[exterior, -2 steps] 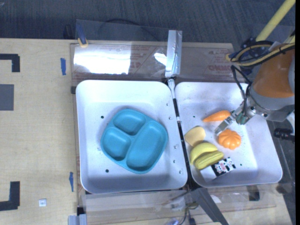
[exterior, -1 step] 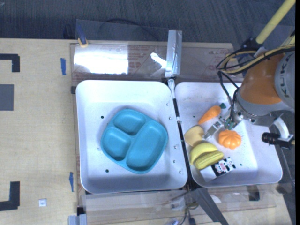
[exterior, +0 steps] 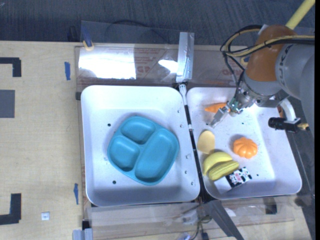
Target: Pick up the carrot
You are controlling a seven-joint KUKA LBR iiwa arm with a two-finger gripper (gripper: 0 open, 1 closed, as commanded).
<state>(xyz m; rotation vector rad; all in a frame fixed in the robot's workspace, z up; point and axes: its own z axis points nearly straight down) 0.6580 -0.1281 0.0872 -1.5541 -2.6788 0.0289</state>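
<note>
End effector [exterior: 223, 111] is down in the right bin [exterior: 280, 184], far-left area, just beside the carrot [exterior: 215, 107]; can't tell whether it's apart or together, or gripping anything. Carrot lies on the bin floor near the far wall. Nearer in the same bin: pale yellow fruit [exterior: 206, 141], orange pumpkin [exterior: 245, 147], banana [exterior: 219, 164], small black-and-white box [exterior: 238, 177]. Left bin [exterior: 95, 134] holds a blue divided plate [exterior: 144, 149].
</note>
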